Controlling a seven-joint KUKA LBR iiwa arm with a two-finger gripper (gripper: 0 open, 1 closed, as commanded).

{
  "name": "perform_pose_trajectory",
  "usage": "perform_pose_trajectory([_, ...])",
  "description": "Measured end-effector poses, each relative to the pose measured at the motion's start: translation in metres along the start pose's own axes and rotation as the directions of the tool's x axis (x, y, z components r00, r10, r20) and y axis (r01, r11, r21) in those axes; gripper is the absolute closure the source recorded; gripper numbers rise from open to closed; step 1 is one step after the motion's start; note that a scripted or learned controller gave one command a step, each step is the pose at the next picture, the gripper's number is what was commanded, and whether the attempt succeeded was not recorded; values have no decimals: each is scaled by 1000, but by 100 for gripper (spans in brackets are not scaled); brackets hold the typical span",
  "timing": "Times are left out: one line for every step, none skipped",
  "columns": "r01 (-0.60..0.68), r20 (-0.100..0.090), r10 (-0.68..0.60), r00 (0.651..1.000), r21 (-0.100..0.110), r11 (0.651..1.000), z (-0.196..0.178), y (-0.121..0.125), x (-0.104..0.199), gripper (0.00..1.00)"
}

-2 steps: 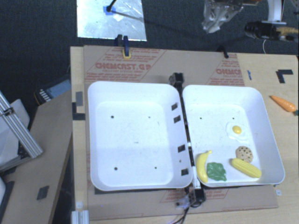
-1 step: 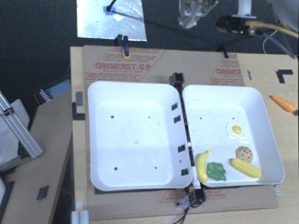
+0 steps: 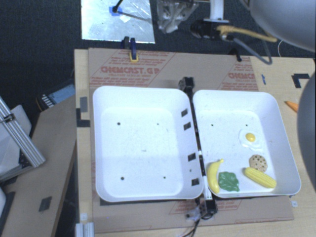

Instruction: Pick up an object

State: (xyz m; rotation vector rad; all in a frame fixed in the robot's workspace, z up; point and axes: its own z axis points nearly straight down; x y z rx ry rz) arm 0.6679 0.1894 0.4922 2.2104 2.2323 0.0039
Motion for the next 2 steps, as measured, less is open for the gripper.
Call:
perform_pose_trajectory([-4,1,4,1000,-1,1000,10,1,46,100])
perform_pose_trajectory([-4,3,4,1000,8,1000,82,-84,45,100])
